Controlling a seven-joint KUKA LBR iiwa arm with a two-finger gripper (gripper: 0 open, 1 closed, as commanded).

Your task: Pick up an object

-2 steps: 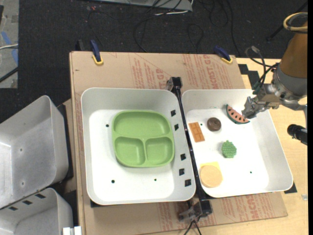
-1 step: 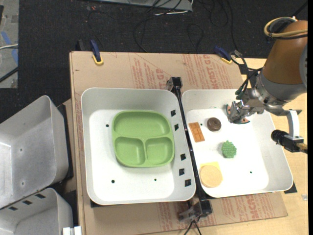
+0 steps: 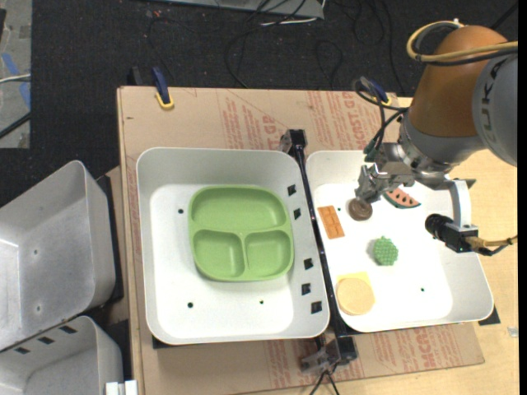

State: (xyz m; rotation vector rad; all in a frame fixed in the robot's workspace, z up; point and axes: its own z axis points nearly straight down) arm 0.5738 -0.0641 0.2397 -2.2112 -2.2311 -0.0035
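We found the gripper (image 3: 368, 189) low in the upper part of the right bin (image 3: 469, 303), its fingers pointing down just above a small brown round piece (image 3: 359, 211); whether they were spread or pressed together we could not tell, and nothing showed between them. Beside it, toward the right of the frame, lay a watermelon slice (image 3: 403, 197), partly hidden by the wrist. Other candidates sat further down the bin: an orange rectangular block (image 3: 329, 221) near the left wall, a green bumpy ball (image 3: 384, 251) at the middle, and a pale yellow disc (image 3: 356, 294) at the lower left. We judged them light, stiff toy pieces. The brown piece looked small and smooth, likely to slip, so we would pinch it across its rim. The left bin (image 3: 165, 303) held a green divided plate (image 3: 241, 232). The arm (image 3: 461, 81) came in from the upper right, bent down over the worktop (image 3: 222, 113).
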